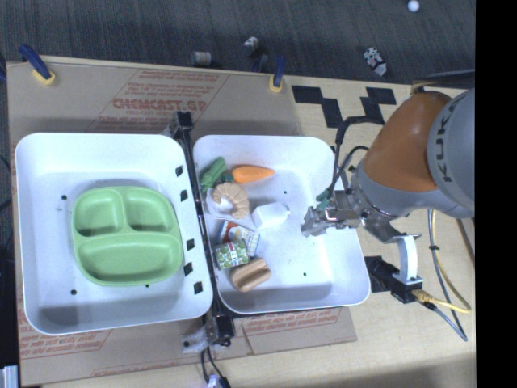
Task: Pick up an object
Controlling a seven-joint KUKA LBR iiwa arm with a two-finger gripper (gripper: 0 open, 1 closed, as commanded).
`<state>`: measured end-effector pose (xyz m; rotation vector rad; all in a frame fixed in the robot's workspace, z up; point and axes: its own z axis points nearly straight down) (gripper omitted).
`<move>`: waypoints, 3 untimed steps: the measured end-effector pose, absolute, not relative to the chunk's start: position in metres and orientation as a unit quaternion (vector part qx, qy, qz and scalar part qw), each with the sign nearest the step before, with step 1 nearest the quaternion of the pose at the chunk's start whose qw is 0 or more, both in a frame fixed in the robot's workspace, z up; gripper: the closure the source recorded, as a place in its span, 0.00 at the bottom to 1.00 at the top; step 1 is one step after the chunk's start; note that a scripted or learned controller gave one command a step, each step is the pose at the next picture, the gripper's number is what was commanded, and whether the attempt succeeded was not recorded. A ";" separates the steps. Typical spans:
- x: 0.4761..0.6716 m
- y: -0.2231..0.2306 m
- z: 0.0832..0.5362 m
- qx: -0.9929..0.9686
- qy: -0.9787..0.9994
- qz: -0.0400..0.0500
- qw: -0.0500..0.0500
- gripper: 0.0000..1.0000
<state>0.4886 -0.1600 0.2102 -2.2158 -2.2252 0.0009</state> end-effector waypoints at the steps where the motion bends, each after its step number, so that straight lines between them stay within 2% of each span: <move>1: 0.477 -0.159 0.210 -0.705 -0.709 0.001 0.001 1.00; 2: 0.477 -0.144 0.208 -0.704 -0.710 0.000 0.001 1.00; 3: 0.478 -0.155 0.232 -0.706 -0.709 0.000 -0.001 1.00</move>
